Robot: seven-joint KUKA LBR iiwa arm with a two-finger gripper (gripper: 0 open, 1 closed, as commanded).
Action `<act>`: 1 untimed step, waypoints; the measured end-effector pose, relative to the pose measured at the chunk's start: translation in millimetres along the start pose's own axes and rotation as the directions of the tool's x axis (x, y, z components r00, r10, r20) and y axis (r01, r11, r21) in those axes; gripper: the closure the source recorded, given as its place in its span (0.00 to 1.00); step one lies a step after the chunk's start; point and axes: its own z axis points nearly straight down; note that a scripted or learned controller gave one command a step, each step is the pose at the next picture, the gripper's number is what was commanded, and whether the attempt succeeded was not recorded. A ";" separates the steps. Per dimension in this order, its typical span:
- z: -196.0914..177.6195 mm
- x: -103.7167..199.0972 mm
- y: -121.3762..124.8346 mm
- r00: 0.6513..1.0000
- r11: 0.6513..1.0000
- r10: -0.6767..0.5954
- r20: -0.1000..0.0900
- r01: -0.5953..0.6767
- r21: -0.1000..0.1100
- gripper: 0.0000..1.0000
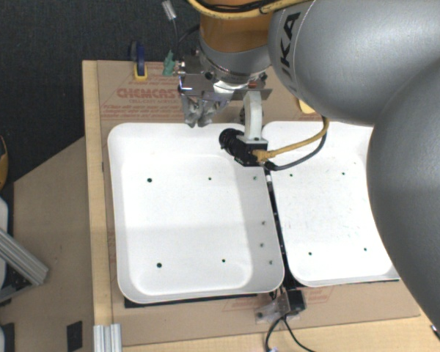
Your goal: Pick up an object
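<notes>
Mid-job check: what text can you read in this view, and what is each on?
"CHEMCAS" - red print on the brown board behind the left bin; its end runs behind the gripper.
"KA" - dark letters on the grey arm; the start is hidden.
Small red lines under "CHEMCAS": too blurred to read.
Red print at the board's near edge: too blurred to read.

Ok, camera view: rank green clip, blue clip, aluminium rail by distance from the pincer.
1. Green clip, just up-left of the pincer.
2. Blue clip, further left, same far side.
3. Aluminium rail, far off at lower left.
</notes>
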 end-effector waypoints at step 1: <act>69.2 28.1 60.3 1.000 1.000 -0.003 0.000 0.003 -0.003 1.00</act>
